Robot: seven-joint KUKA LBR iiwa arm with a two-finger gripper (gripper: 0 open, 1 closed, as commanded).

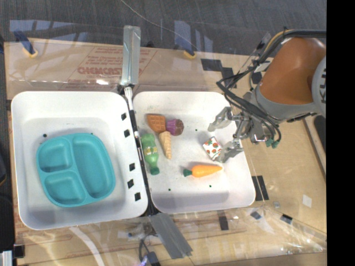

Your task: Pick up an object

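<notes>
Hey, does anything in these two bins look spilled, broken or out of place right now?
Nothing stands out. The teal divided tray lies flat in the left bin. In the right bin, the carrot, green bottle, ice cream cone and small white cube lie loose and look intact. The gripper hovers by the cube.

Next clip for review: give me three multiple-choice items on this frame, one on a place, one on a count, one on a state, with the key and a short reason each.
1. Where is the teal tray?
A. left bin
B. right bin
C. on the bench

2. How many compartments has the tray?
A. two
B. three
C. five

3. The end effector is
A. open above the dice
B. lifting the carrot
C. resting in the left bin

Key: 1 A, it lies in the left bin. 2 B, three wells show. 3 A, its fingers stand apart over the dice, while the carrot lies on the right bin's floor.
</notes>
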